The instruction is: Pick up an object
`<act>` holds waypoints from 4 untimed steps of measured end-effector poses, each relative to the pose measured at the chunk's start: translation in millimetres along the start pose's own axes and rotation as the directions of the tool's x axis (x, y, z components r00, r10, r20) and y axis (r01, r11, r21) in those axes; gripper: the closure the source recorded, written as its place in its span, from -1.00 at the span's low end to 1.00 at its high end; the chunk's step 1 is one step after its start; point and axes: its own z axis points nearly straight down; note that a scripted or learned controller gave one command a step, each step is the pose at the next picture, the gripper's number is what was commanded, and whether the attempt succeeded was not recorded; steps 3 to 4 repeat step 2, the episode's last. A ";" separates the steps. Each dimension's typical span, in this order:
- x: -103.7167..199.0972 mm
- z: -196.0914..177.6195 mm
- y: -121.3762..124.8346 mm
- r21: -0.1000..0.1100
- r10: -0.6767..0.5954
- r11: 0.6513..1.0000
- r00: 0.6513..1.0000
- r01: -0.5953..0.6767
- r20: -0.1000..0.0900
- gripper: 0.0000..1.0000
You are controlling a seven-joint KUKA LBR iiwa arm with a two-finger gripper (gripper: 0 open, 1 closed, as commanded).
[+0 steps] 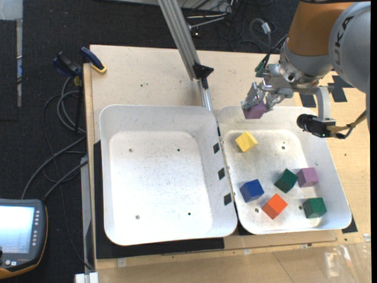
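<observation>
1. A small purple cube-shaped block (pixel 254 111), matte and plain, is seen gripped between the fingers of the two-finger gripper (pixel 257 106), raised above the far rim of the right white bin (pixel 330 175), at about twelve o'clock from the yellow block (pixel 246 141).
2. The gripper is clenched on that block, though the contact is partly shadowed and appears, rather than is plainly shown, to be firm.
3. The block's upper part is covered by the fingers.
4. Left in the right bin are the yellow block, a blue block (pixel 252 190), an orange block (pixel 274 206), two dark green blocks (pixel 286 180) (pixel 314 207) and a lilac block (pixel 307 176).
5. The grey and orange arm (pixel 321 22) is cut off at the top right.
6. The left white bin (pixel 112 158) lies at nine o'clock.
</observation>
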 end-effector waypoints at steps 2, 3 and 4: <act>101.5 17.6 -4.4 0.000 0.000 1.000 1.000 0.000 0.000 1.00; 101.5 17.6 -4.4 0.000 0.000 1.000 1.000 0.000 0.000 1.00; 101.5 17.6 -4.4 0.000 0.000 1.000 1.000 0.000 0.000 1.00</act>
